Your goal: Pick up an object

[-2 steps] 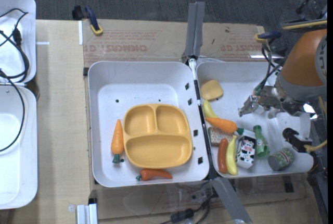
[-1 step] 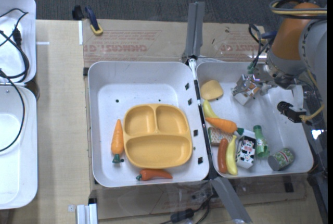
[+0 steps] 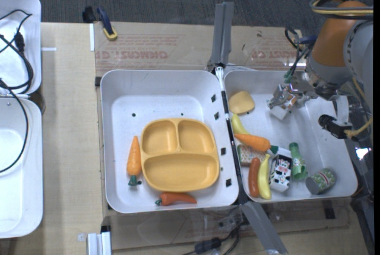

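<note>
Overhead slanted view of the desk (image 3: pixel 65 129) with two shallow white bins side by side. The left bin (image 3: pixel 116 99) holds a yellow divided tray (image 3: pixel 180 155), one carrot (image 3: pixel 134 156) lying just beside the tray's left edge and a second carrot (image 3: pixel 176 198) along its lower edge. The right bin (image 3: pixel 338 153) holds the candidate objects, clustered toward its left and lower parts: a pale yellow wedge (image 3: pixel 241 102), a banana (image 3: pixel 238 124), an orange carrot (image 3: pixel 254 142) just below it, a brown waffle-like piece (image 3: pixel 247 155), a red sausage-shaped item (image 3: pixel 255 177) beside a second banana (image 3: pixel 264 178), a small black-and-white carton (image 3: pixel 280 173), a green bottle (image 3: pixel 295 159) and a round greenish can (image 3: pixel 321 181). The arm enters from the right, its end effector (image 3: pixel 284 101) low over the upper middle of the right bin, over bare floor and apart from the nearest items. Whether it is apart or together cannot be told at this scale; nothing is visible between its fingers. Judged progress: early, since every object lies on a bin floor and none is lifted; approach to a chosen item, closure and lift all remain
</note>
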You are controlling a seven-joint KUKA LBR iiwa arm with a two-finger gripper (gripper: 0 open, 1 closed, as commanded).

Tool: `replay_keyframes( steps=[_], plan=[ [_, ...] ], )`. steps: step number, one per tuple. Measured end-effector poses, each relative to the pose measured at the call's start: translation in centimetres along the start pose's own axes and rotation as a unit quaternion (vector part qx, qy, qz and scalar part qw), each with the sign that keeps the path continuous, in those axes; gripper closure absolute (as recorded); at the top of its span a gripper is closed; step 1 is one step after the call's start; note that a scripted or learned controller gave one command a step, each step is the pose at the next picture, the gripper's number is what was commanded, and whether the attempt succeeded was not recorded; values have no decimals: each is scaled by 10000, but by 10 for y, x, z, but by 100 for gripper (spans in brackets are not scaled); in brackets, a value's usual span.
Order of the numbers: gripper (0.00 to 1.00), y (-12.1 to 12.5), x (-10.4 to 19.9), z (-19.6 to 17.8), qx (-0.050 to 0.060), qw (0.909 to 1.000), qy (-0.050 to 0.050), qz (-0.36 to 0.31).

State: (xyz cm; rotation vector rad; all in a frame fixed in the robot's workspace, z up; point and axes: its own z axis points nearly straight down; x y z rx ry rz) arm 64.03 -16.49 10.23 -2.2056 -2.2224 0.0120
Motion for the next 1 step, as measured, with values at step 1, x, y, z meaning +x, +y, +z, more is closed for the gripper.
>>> replay_keyframes(
  steps=[1],
  plan=[
    [100,-3,53,-114,-57,9973,-13,730]
  ],
)
